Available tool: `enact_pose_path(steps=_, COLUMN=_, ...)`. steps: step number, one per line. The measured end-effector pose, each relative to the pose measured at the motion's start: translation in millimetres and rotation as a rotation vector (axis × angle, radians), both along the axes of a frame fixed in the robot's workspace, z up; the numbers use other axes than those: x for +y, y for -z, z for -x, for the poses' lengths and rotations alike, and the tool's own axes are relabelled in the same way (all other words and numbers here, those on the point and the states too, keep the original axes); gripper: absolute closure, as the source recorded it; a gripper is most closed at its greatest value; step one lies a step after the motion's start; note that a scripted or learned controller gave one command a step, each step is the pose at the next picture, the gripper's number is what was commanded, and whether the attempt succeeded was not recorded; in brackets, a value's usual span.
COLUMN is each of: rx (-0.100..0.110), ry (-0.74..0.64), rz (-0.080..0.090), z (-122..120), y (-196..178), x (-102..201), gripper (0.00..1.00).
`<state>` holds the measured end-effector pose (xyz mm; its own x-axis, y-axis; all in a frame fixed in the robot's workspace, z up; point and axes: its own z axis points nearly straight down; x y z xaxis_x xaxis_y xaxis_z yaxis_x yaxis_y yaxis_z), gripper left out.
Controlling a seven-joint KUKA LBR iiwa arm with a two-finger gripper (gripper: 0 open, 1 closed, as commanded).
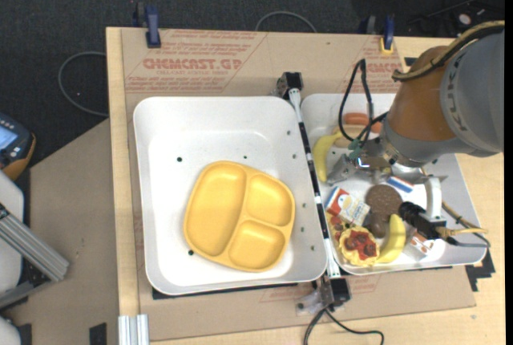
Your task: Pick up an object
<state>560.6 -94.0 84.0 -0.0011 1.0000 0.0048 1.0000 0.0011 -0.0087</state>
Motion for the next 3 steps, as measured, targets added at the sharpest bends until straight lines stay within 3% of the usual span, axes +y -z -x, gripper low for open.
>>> enact_pose_path(steps=1, rx=-0.015, ry=0.0, rz=0.008, z=-67.2, y=-1.3, x=-24.4, gripper=0.0)
enact_pose_path(steps=2, rx=0.011, ry=0.003, rz=0.001, z=-103.0, y=1.3, x=-28.3, gripper=0.0)
enact_pose_path(steps=3, rx=0.007, ry=0.003, rz=0.004, z=-102.7, y=-8.6, x=-28.9, gripper=1.0)
